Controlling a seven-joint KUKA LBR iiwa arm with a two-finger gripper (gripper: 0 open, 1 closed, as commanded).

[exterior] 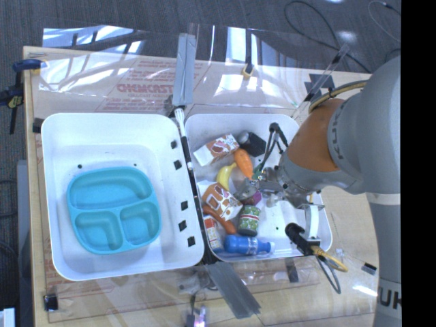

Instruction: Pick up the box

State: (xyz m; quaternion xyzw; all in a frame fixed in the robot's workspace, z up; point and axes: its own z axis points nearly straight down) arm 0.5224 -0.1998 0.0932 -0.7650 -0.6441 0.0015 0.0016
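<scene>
A small white and orange box lies in the upper left part of the right bin. A second orange and white carton lies tilted lower down by the bin's left wall. My gripper is low in the middle of the right bin, reaching in from the right below the orange wrist band. It sits among the items, right of the banana and above the green can. It is apart from the upper box. I see nothing clearly held in it.
Around the gripper lie a carrot, a purple item, a blue bottle, a red bottle and a black object. The left bin holds a blue divided tray.
</scene>
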